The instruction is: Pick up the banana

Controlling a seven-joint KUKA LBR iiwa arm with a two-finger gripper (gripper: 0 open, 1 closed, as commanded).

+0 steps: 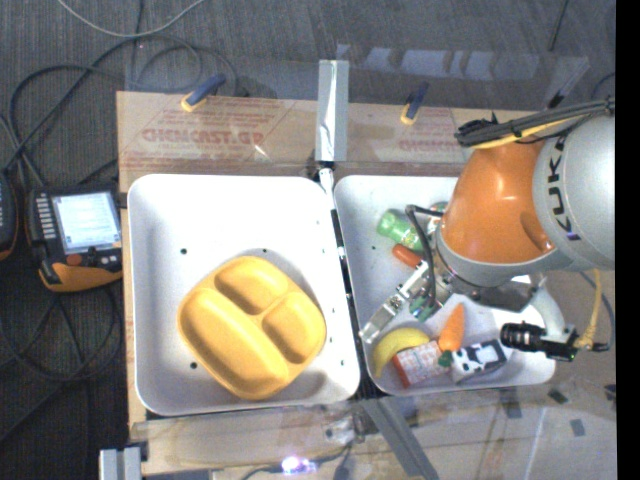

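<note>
Yellow banana (397,344) lies unheld at lower right; gripper (412,295), hovering just above with its grip unreadable, must descend.

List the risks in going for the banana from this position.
1. Crowding: the banana lies in the right bin against a red box, with a carrot close by, so a grasp may catch or shove a neighbour.
2. The banana sits near the bin's front wall, leaving little room on that side.
3. The gripper appears slanted above the banana's upper edge, so it might nudge the banana aside.
</note>
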